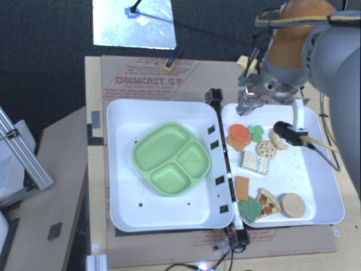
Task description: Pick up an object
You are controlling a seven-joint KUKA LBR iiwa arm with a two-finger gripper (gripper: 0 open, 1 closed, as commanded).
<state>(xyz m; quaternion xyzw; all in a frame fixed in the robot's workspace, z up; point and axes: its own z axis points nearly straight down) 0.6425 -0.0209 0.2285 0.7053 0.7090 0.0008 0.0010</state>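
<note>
The right bin (321, 179) holds several toy foods: a red-and-orange slice (238, 134), a small green piece (257, 132), a cookie (265, 149), a tan pastry (277, 140), a checkered packet (255, 162), an orange strip (242, 187), a green leaf (249, 209), a pizza slice (269, 202) and a round tan disc (293, 205). My gripper (247, 104) hangs over the far left corner of this bin, just behind the red-and-orange slice. Nothing is visibly held in it.
A green divided plate (171, 158) lies in the left bin (121, 123). A black divider (221, 145) with clips runs between the bins. A black fixture (290, 133) on a white bracket sticks out from the arm over the right bin's far side.
</note>
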